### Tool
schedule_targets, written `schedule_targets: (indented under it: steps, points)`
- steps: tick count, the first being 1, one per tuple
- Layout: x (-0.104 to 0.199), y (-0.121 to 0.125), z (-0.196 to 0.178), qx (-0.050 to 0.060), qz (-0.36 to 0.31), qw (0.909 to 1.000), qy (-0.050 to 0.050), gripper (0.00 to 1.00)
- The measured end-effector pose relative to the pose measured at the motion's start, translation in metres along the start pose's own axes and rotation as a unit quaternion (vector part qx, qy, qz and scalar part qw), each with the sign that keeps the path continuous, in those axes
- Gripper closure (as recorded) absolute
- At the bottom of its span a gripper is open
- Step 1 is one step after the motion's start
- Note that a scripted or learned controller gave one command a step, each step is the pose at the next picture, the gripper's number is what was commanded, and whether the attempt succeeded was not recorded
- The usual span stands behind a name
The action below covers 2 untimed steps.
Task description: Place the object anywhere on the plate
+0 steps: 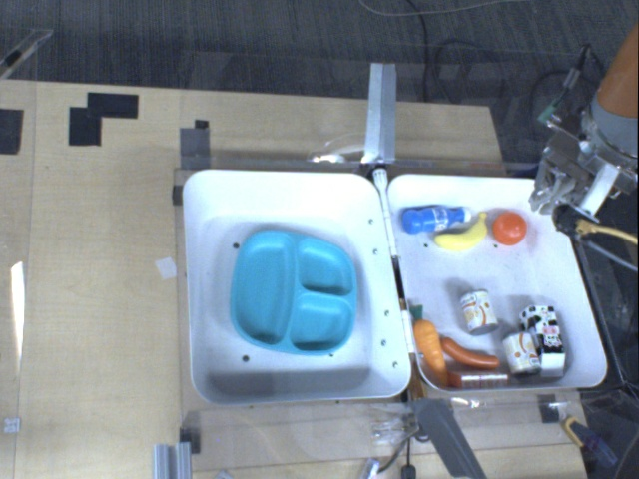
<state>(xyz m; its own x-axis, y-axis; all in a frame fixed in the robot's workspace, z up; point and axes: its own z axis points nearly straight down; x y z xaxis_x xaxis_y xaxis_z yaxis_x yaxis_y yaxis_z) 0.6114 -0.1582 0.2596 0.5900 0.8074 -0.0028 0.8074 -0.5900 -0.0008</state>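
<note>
Pincer [561, 190] sits at the 2 o'clock edge of the view, over the far right rim of the right bin [589, 297]. Its metal parts blur together; cannot tell how far it is parted, and nothing is seen between its tips. Grey arm [614, 118] with orange band runs off toward 3 o'clock.

Nearest to it, at the bin's 12 o'clock end: an orange ball [510, 228], a yellow banana [459, 238] just beside it, and a blue bottle [434, 218] touching the banana.

Mid-bin: a small can [478, 311], upright, apart from the rest. At 5 o'clock: a black-and-white cow-pattern item [542, 328] against a second small can [520, 351]. At 7 o'clock: a carrot [429, 342] and a red sausage, possibly a hot dog [469, 354], lying together at the near rim.

Left bin [210, 218], toward 9 o'clock: a blue plate [294, 290] with 3 compartments, lying flat.
</note>
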Motion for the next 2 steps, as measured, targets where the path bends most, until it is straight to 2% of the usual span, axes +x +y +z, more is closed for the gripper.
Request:
schedule_targets:
  steps: [1, 2]
  points:
    - [0.074, -0.021, 0.01, 0.0, -0.147, 0.9891, 0.001, 1.0]
    - [0.166, -0.085, 0.051, 0.001, -0.098, 0.9952, 0.001, 1.0]
